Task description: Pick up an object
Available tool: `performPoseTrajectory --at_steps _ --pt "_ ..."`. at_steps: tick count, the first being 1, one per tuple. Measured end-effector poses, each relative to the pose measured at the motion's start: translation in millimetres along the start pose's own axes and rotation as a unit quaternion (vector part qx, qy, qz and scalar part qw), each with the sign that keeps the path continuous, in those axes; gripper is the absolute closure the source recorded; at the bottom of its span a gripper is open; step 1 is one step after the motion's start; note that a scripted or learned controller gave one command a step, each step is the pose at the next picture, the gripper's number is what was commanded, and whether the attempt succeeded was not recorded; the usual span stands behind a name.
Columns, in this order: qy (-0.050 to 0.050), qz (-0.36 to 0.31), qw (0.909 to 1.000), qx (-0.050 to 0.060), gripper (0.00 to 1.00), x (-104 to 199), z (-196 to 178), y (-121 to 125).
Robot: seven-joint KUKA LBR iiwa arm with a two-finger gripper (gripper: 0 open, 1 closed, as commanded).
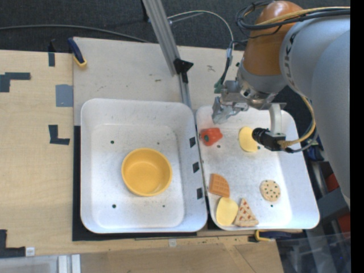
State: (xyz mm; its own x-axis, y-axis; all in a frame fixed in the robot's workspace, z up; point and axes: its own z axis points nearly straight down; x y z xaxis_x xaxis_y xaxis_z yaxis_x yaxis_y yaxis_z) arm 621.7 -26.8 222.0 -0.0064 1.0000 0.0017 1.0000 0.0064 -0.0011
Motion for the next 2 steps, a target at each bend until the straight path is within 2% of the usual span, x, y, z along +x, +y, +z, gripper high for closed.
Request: performPoseTrajectory --at_steps 1,2 --pt "0.000 0.000 1.0000 0.000 1.00 51 8 20" --pt "0.000 0.000 1.0000 -0.001 1.00 105 -6 27"
